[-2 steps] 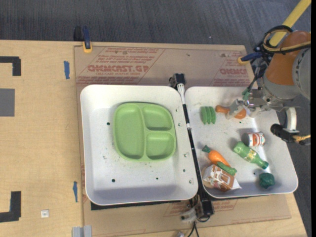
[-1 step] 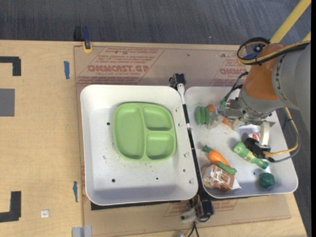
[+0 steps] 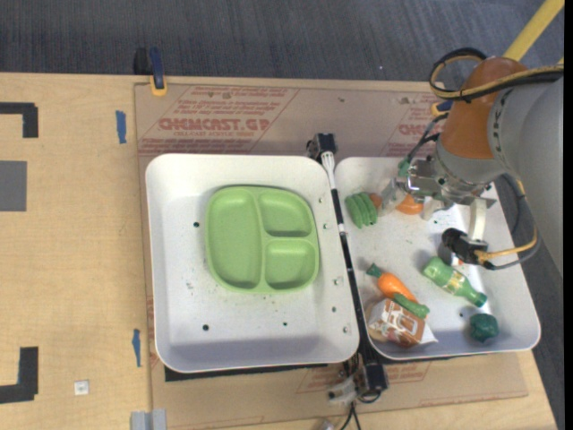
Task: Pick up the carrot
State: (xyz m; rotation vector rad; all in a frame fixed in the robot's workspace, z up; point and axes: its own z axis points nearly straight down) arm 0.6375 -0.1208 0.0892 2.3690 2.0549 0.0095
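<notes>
Carrot (image 3: 394, 285) lies in the right bin (image 3: 524, 316), near that bin's left wall and a little below its middle, its orange body pointing down and to the right with a green top at the upper-left end. Nothing rests on top of it. Just below it, touching or nearly touching, sits a small snack packet (image 3: 399, 322) with brown and white print. To its right, a short way off, a green bottle (image 3: 453, 279) lies on its side, and beyond that, near the lower right corner, is a dark green lump (image 3: 483, 327). Above the carrot, toward the top left of the same bin, lies a ribbed green piece (image 3: 363, 209).

The gripper (image 3: 421, 195) hangs over the upper part of the right bin, well apart from the carrot, with the grey arm (image 3: 528, 141) and its orange band (image 3: 470, 119) reaching in from the right. An orange object (image 3: 407, 205) shows just below and beside the gripper, but whether the fingers are closed on it or merely next to it cannot be told, nor how far apart they stand. Black and yellow cables loop down from the wrist over the bin, ending just above the bottle.

The left bin (image 3: 179, 303) holds a light green divided plate (image 3: 262, 237) with three compartments, lying flat in the middle.
</notes>
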